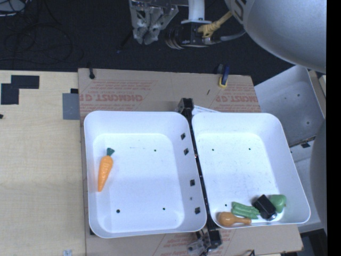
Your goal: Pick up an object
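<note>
Hanging high above the bins, gripper (pixel 151 25) seemingly closed, holding nothing.

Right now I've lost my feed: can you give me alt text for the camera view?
The gripper hangs above the bench, beyond both bins, holding nothing. The left bin holds a toy carrot near its left wall; the right bin holds a green toy vegetable, a black block and an orange piece in its near corner.

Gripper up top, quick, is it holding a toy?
Gripper: raised above the bins, no toy between its fingers; open or shut cannot be told.
</note>
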